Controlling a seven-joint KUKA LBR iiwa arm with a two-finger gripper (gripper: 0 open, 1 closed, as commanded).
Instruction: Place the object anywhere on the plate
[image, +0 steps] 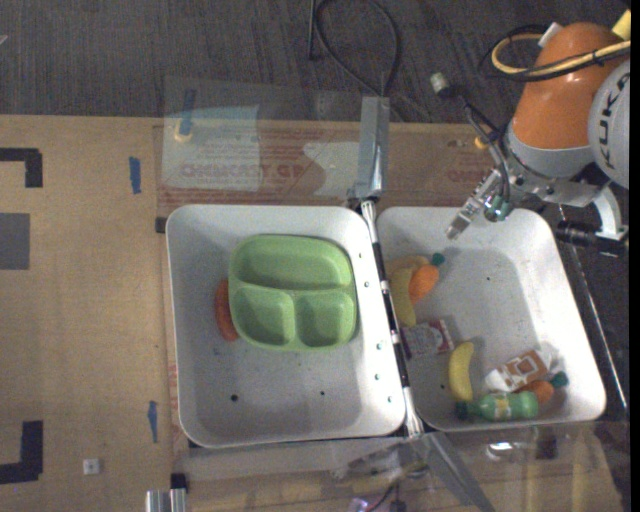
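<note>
We cannot tell our gripper's (470, 217) state as it hovers over the right bin (575, 300), the carrot (425, 279) just below-left, the plate (293, 292) farther left.

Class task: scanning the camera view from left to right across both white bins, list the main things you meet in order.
Orange item tucked beside the plate → green three-compartment plastic plate → orange toy carrot → yellow toy banana → small red-and-white carton.

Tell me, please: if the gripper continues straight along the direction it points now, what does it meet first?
Probably the toy carrot in the right bin: the gripper points down-left towards it, though depth is uncertain.
</note>
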